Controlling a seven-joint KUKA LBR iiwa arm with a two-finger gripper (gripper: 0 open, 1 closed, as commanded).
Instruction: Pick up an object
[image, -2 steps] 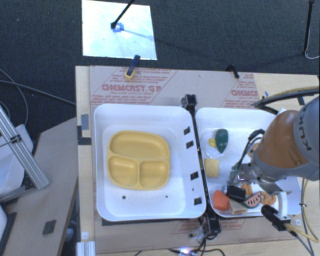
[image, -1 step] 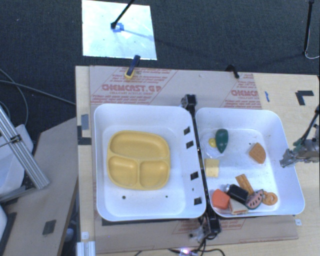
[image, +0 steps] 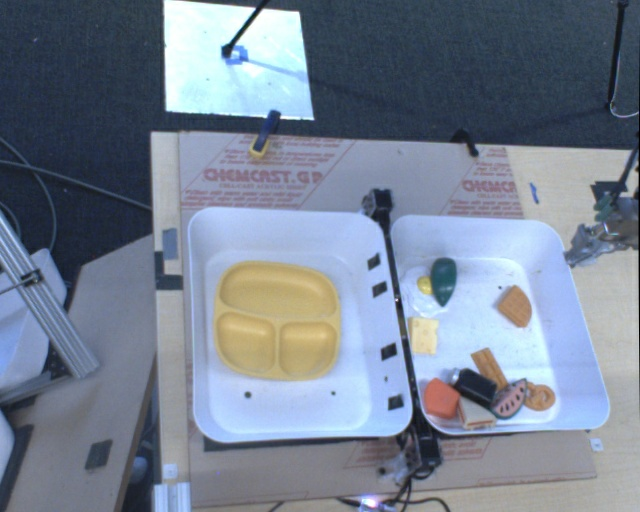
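Note:
The right bin (image: 570, 300) holds several small toy foods. A dark green piece (image: 443, 280) lies near its back left, touching a pale yellow piece (image: 424, 287). A yellow cheese square (image: 424, 336) sits just in front of them. An orange-brown wedge (image: 515, 306) lies alone toward the right. At the front, crowded together, are a red-orange block (image: 441, 398), a black piece (image: 475, 385), a brown strip (image: 489, 365), a dark slice (image: 508, 399) and a pretzel (image: 539, 397).
The left bin (image: 200, 300) holds a yellow three-compartment plate (image: 277, 320). A black divider with clips (image: 393, 320) runs between the bins. A metal clamp (image: 598, 235) stands by the right bin's far right rim. An aluminium frame (image: 40, 300) stands at the left.

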